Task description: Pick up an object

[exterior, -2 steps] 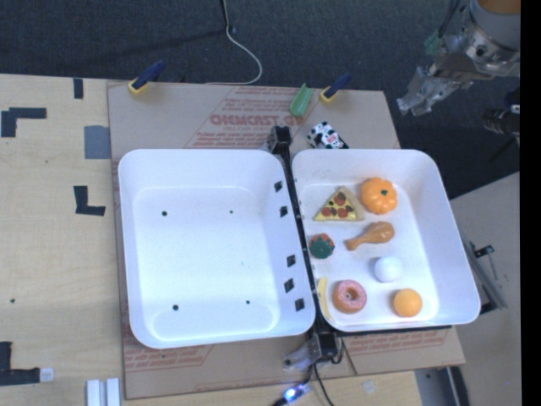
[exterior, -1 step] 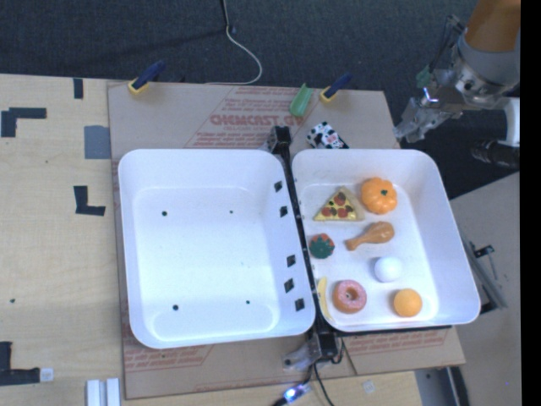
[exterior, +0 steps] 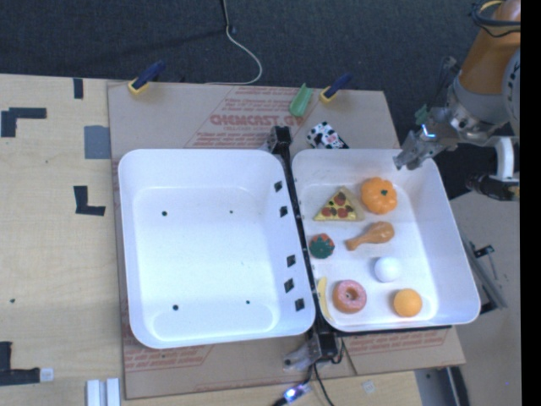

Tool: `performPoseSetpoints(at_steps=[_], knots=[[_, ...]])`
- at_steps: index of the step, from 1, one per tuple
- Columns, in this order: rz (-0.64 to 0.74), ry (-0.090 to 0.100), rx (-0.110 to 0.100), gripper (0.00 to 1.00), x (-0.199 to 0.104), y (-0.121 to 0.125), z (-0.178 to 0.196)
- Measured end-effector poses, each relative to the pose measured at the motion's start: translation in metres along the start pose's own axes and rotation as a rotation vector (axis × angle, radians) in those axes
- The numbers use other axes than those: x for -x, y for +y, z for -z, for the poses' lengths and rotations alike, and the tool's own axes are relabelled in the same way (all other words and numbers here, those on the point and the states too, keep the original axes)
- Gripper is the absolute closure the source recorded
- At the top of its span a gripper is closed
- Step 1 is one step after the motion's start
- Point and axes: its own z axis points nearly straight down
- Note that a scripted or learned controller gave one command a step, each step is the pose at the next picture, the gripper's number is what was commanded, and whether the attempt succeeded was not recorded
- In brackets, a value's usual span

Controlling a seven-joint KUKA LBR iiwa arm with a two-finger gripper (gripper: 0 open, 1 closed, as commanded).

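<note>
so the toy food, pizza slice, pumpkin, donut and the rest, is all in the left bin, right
No. The camera view shows the pizza slice, pumpkin, donut and the rest in the right bin, not the left bin.

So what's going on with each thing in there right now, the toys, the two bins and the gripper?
pumpkin: upright in right bin, untouched
pizza slice: lying flat
drumstick: on its side
green toy: resting by the divider
white ball: at rest
donut: lying flat
orange ball: at rest
left bin: holds no toys
gripper: above right bin's far corner, holding nothing
</note>
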Motion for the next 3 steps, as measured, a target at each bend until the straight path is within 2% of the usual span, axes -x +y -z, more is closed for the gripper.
performPoseSetpoints(at_steps=[1, 2, 3], knots=[[0.010, 0.001, 0.015, 1.00, -0.069, 0.003, 0.090], [0.000, 0.000, 0.001, 1.00, -0.011, 0.000, 0.020], [0.008, 0.000, 0.014, 1.00, -0.058, 0.002, 0.125]])
